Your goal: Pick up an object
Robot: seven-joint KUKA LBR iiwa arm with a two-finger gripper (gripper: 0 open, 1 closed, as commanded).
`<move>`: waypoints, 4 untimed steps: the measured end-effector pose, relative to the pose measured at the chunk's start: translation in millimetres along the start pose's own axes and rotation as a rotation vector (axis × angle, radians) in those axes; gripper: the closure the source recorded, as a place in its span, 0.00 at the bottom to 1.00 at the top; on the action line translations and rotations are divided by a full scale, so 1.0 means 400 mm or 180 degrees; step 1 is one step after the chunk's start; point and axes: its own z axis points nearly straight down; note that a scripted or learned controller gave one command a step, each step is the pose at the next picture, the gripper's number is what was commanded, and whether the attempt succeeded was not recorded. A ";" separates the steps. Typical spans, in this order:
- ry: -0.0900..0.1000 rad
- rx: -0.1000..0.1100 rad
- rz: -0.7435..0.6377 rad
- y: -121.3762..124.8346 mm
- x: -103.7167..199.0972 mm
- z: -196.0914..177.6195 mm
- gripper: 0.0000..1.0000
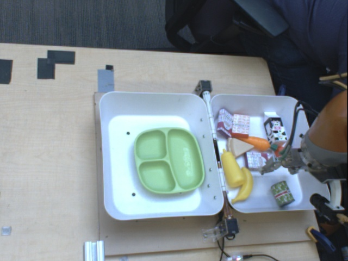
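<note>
Your gripper [270, 165] is hovering mid-bin in the right bin [293, 103] over the small packet [255, 159], a likely target, beside the banana [239, 177]; whether it is clenched, I cannot tell.

Green divided plate [169, 161] sits in left bin [117, 162]. Right bin [255, 99] crowded: banana [237, 175], carrot [259, 142], small packets, green can [282, 193]. Arm in from right, claw [274, 161] low over right bin, near carrot and packets. Pale wooden worktop [49, 162] underneath.
</note>
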 end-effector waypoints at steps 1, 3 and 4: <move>-0.0003 0.0022 0.0008 -0.009 0.176 0.054 0.00; -0.0001 0.0005 0.0001 -0.003 0.177 0.026 0.00; 0.0000 -0.0007 -0.0007 0.002 0.179 0.000 1.00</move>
